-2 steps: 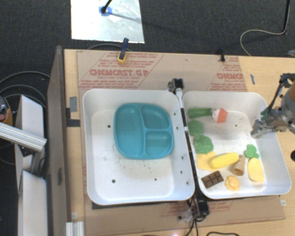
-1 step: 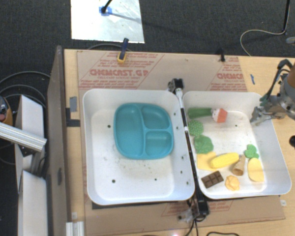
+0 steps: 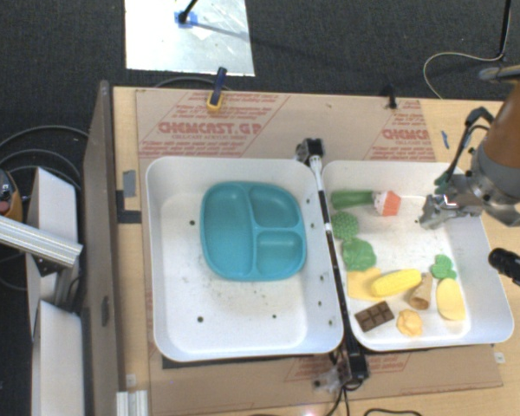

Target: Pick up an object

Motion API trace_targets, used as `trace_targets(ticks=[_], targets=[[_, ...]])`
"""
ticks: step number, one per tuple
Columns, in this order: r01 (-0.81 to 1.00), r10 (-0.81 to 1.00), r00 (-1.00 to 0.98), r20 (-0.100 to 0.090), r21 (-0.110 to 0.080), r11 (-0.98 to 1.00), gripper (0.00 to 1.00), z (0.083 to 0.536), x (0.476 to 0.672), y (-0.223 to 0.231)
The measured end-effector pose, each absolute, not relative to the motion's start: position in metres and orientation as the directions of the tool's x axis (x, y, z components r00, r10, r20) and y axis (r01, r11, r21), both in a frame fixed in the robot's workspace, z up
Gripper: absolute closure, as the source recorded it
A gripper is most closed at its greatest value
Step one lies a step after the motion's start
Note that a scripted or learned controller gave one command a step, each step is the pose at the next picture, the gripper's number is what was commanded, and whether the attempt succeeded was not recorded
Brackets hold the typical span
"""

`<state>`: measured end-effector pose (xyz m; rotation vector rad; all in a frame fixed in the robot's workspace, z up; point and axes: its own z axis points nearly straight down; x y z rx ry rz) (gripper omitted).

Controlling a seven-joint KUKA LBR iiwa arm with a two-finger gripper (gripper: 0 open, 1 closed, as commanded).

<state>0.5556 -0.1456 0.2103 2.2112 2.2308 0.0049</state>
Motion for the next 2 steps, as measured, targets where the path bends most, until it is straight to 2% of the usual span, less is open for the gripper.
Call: trace_targets(ticks=[1, 2], targets=[[1.000, 1.000, 0.003, -0.004, 0.003, -0.003, 1.00, 0.199, 0.562, -0.210], [1.000, 1.000, -0.009, 0.002, 0.002, 0.009, 1.00, 0.214, 0.545, -0.144]])
